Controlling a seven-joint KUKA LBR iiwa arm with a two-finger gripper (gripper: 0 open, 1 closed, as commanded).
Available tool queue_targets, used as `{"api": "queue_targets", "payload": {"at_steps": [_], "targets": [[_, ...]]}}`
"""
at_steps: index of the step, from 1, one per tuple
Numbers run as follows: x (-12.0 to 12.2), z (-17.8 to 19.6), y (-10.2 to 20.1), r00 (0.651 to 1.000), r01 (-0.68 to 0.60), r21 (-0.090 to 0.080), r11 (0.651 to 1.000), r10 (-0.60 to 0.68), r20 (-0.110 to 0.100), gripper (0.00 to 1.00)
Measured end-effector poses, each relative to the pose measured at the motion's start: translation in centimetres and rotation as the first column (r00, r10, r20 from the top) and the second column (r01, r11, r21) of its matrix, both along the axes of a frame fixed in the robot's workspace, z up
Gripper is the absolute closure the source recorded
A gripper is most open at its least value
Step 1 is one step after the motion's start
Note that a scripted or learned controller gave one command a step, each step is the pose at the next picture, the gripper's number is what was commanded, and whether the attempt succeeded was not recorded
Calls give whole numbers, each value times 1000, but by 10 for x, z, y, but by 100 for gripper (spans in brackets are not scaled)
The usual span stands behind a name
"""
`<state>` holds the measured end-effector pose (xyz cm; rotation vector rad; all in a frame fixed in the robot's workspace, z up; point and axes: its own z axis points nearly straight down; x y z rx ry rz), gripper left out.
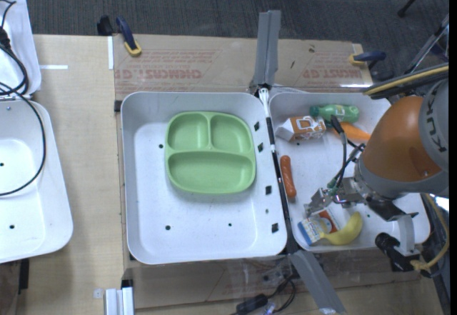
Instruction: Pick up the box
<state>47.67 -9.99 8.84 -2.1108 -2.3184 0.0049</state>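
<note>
Two white bins, one green plate, one box, one banana, one sausage.

Arm bent in from the right, wrist low

The grey arm with its orange band slants down and leftward; its pincer points left, apparently tilted, too small and cluttered to read further.

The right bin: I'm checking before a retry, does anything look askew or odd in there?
Nothing is spilled or broken. The box lies tipped on its side near the far wall, and a flat packet sits half under the banana by the end effector; otherwise just loose clutter.
</note>
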Motion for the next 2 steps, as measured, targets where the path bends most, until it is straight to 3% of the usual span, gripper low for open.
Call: {"api": "queue_targets", "payload": {"at_steps": [1, 2], "targets": [[41, 0, 5, 999, 53, -2, 999, -53, 1, 0], [0, 0, 3, 1000, 27, -1, 1000, -27, 0, 0]]}}
